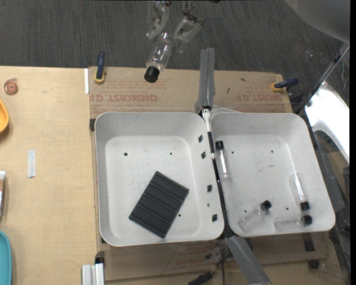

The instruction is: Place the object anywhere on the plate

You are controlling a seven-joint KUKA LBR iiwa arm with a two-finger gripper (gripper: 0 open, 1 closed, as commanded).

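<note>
My gripper [171, 29] hangs above the left bin [111, 125], fingers closed on a clear black-capped vial [157, 58]; held high to clear the rim before lowering toward the dark ribbed plate [159, 204].

Tool [172, 28] grips clear vial [158, 57] above bench; black plate [159, 204] in left bin [111, 125].

The end effector [169, 33] at the top edge is made of pale, half-clear plastic and shiny metal parts. Its two fingers [154, 28] are light grey, with small dark spots like screws or joints. At the top right corner a smooth pale grey rounded body of the arm [328, 16] is seen, without markings that can be read
</note>
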